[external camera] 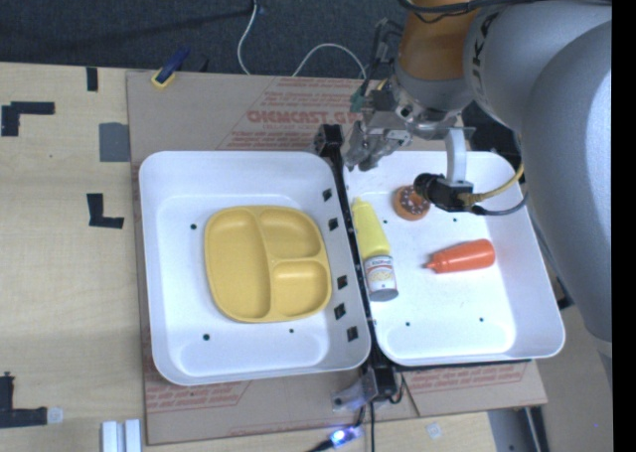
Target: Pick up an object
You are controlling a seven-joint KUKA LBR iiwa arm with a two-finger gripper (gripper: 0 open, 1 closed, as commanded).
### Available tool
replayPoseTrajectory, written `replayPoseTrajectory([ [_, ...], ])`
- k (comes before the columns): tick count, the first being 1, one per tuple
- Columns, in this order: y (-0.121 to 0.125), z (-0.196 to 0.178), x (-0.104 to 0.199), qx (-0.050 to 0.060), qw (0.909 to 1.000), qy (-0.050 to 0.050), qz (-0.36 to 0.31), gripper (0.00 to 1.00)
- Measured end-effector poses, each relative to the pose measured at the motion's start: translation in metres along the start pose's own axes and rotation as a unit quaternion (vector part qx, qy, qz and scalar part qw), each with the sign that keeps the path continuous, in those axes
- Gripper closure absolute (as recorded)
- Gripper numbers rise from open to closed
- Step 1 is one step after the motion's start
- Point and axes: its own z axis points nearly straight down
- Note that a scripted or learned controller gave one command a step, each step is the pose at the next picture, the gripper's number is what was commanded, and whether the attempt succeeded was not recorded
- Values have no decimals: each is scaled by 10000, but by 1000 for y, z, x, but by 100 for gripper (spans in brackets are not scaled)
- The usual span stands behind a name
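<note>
gripper (373, 147) hangs at the far edge of the right white bin (497, 336); whether it is open or closed cannot be told. nearest below it lies a yellow plastic squeeze bottle (372, 243) with a grey cap, probably light, stiff and rather slick, best pinched across its narrow body. an orange plastic carrot-like toy (461, 257) lies farther right.

Yellow divided plate (266, 263) in a white bin (169, 341); yellow bottle (371, 241) with silver cap, orange carrot (462, 257), brown cookie (408, 203) in the other bin (517, 336)
</note>
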Motion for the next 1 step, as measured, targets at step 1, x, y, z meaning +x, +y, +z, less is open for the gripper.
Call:
replayPoseTrajectory([
  [1, -5, 16, 53, 7, 10000, -2, -7, 100],
])
